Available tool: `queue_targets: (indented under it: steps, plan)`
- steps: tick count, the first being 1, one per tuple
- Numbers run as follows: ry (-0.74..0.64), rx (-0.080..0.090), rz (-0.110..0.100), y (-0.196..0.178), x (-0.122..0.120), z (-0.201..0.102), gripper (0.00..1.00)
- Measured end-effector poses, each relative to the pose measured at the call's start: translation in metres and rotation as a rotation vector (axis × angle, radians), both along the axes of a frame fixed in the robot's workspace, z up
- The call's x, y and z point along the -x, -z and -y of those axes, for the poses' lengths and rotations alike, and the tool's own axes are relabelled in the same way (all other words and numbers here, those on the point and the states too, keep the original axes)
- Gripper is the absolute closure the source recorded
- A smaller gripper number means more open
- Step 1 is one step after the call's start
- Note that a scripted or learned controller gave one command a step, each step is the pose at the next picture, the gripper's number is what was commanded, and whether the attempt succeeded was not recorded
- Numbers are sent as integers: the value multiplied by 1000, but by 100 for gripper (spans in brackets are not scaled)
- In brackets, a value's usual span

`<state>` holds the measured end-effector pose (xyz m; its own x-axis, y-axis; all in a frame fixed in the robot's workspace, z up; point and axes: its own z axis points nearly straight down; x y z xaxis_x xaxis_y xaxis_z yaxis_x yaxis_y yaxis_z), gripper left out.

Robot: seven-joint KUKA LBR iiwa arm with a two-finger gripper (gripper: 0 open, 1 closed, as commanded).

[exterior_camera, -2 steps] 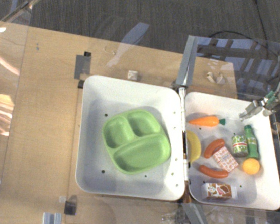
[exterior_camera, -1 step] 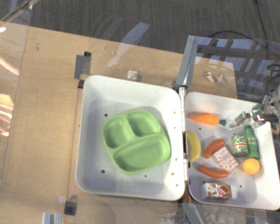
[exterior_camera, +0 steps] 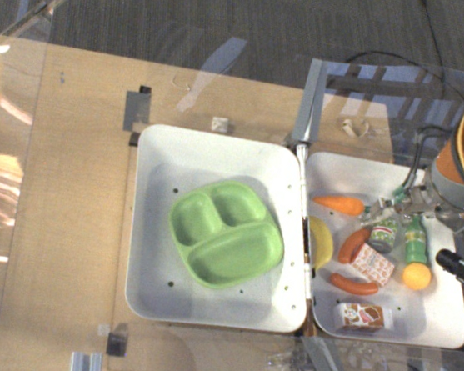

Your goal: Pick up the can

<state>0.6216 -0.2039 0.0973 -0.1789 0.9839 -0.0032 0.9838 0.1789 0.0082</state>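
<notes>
The can (exterior_camera: 383, 233) lay in the right bin (exterior_camera: 448, 337) between carrot (exterior_camera: 339, 204) and green bottle (exterior_camera: 414, 245). The tool (exterior_camera: 411, 198) (grip state indeterminable) hovered beside it; a centred vertical descent was advisable.

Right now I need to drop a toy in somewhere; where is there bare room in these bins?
The left bin has bare floor all round the green divided plate, widest along its left wall and front edge. The right bin is crowded: carrot, banana, can, green bottle, orange and cartons. Bare floor shows at its front right corner.
</notes>
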Motion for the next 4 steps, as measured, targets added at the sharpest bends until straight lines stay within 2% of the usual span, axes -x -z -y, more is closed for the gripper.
queue_targets:
  steps: [1, 2, 3, 4]
  plan:
    - [-5, 1, 7, -12, -3, -1, 100]
    - [-94, 0, -1, -90, -49, -52, 100]
    - [-94, 0, -1, -90, -49, -52, 0]
    - [-34, 0, -4, -7, -2, 2, 0]
